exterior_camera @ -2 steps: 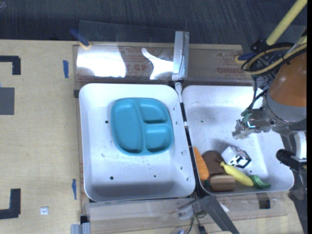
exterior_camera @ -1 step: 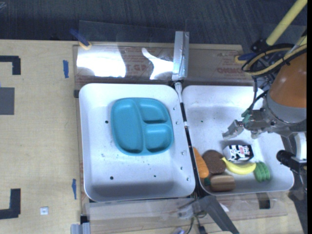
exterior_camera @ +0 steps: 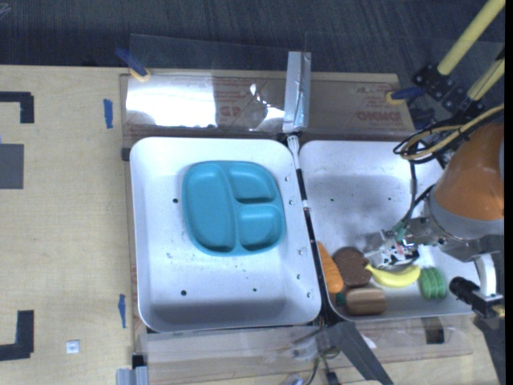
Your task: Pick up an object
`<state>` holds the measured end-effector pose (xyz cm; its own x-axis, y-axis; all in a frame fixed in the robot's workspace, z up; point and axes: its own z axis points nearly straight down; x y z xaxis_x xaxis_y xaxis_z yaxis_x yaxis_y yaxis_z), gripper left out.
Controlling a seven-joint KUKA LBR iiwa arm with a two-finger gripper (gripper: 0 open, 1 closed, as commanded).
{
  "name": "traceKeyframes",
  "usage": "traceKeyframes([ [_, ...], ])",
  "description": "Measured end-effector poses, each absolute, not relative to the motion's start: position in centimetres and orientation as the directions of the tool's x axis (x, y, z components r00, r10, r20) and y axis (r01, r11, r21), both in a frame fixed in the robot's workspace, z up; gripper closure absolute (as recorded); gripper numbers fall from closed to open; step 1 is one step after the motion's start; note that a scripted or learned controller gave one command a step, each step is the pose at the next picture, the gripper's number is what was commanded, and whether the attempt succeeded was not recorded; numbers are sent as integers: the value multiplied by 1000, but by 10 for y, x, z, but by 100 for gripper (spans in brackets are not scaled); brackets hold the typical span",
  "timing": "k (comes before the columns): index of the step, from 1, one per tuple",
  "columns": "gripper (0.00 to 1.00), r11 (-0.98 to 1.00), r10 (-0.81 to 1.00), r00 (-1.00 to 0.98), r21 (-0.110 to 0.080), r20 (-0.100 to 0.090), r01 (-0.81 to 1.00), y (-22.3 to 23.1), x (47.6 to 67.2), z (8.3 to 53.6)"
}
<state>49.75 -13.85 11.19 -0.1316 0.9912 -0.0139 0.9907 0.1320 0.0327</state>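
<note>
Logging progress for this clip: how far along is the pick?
Nothing looks picked yet. The banana, carrot, green piece and brown pieces all lie in the right bin. The end effector sits low above the banana; grasp and lift remain.

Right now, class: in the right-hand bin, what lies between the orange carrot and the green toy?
In the camera view, a brown round piece, a brown block and a yellow banana lie between the carrot and green toy.

The wooden bench (exterior_camera: pixel 64 239) bears two white bins: one (exterior_camera: pixel 353 175) under the claw (exterior_camera: pixel 398 251), the other (exterior_camera: pixel 160 279) beside it.
</note>
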Motion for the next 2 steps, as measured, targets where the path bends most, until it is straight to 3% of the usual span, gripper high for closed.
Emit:
traceKeyframes([
  [1, 0, -40, 999, 40, 8, -2, 999, -151, 525, 87],
  [2, 0, 8, 1000, -8, 4, 0, 1000, -152, 480, 87],
])
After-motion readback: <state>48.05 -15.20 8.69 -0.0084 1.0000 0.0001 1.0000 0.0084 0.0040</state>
